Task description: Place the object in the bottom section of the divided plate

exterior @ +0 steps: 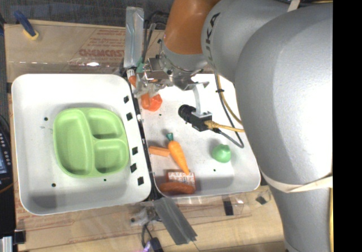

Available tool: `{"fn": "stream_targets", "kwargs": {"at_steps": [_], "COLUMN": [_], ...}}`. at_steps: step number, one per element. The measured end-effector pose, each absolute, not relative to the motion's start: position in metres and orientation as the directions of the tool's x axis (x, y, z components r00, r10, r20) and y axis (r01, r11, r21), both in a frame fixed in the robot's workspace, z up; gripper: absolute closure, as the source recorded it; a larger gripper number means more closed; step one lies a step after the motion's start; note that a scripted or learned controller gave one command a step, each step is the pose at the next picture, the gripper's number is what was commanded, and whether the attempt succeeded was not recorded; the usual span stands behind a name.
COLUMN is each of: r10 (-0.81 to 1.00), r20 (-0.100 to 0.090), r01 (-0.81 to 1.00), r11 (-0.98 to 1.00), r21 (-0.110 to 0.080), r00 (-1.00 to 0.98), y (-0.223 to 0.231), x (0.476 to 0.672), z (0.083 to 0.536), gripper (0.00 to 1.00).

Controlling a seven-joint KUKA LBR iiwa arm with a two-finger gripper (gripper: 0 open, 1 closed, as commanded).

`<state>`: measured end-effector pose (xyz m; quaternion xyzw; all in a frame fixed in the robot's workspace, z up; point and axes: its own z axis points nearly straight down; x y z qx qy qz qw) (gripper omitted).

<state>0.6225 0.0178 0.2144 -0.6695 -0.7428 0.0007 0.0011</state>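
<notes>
Glossy green divided plate (90, 142), seemingly plastic.

1. A single fixed camera was mounted above the surface (68, 42) and looked down on it at a slant.
2. The view took in both shallow white bins: the left bin (34, 92) lay fully inside the picture, and the right bin (237, 160) was partly covered.
3. The arm (271, 75) entered from the right of the view and stood much nearer the lens than the bins, so it filled most of the right half of the picture.
4. The far edge of the surface ran along the top of the picture; the near edge ran along the bottom.
5. The camera stood at medium range, and small items in the bins remained distinguishable.
</notes>
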Motion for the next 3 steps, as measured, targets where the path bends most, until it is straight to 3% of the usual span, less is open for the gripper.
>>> {"fn": "stream_targets", "kwargs": {"at_steps": [1, 2, 3], "r10": [0.996, 0.997, 0.996], "r20": [-0.001, 0.0, -0.001], "r01": [0.996, 0.997, 0.996], "r11": [0.084, -0.082, -0.085], "r21": [-0.007, -0.004, -0.005], "r00": [-0.084, 0.082, 0.085], "y": [0.072, 0.203, 0.201], "x": [0.575, 0.553, 0.554], "z": [0.19, 0.244, 0.244], "gripper": [1.0, 1.0, 0.0]}}
